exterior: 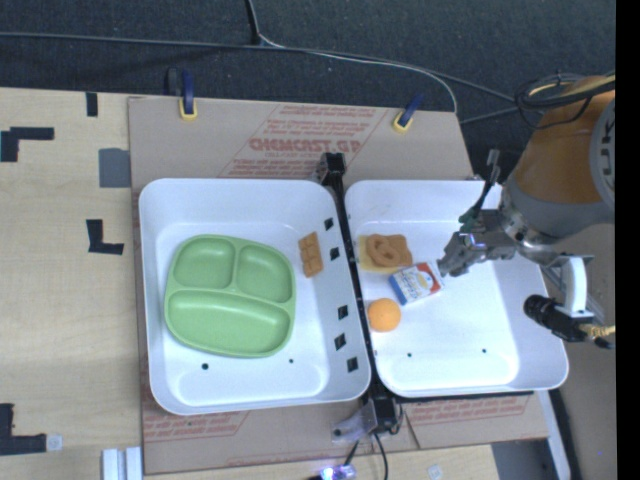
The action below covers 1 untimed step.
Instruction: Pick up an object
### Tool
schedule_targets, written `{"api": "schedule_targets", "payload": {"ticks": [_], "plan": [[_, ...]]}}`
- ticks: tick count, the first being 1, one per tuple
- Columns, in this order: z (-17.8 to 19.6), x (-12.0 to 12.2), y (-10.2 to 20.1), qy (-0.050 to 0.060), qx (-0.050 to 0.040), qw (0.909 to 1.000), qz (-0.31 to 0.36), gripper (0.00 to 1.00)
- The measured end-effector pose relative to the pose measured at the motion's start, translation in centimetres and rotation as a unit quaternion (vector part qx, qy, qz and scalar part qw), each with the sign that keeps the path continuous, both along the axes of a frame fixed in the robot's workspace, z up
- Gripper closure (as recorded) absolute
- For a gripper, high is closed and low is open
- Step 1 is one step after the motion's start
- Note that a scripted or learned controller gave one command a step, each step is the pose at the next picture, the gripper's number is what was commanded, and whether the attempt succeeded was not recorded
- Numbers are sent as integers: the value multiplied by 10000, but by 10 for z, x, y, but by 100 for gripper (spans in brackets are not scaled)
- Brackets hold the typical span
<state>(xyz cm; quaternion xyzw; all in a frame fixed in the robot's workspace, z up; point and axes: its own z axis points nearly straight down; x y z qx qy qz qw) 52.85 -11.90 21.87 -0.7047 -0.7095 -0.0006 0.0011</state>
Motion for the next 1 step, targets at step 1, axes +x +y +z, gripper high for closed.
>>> {"api": "schedule_targets", "payload": {"ticks": [1], "plan": [[-7, 2, 61, 9, -3, 10000, 2, 100]]}}
